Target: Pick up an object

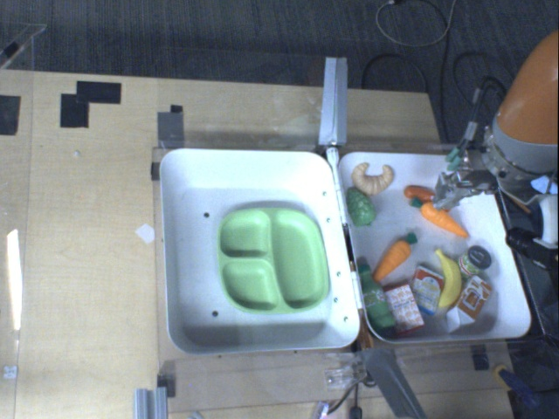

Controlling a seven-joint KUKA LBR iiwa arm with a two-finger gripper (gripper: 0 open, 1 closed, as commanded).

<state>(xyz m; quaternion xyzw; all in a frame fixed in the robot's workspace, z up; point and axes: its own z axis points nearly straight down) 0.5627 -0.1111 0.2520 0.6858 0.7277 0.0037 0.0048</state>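
Camera view: gripper [444, 192] hangs low over carrot [445, 221].

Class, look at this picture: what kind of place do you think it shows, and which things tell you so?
Most likely a robotics lab bench: a robot arm reaches over two white bins, loose cables trail behind, and toy food such as a carrot lies inside.

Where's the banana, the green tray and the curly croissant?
banana [449, 278]: camera view, middle of its yellow curve.
green tray [273, 257]: camera view, divider between its compartments.
croissant [373, 177]: camera view, middle of its tan arch.
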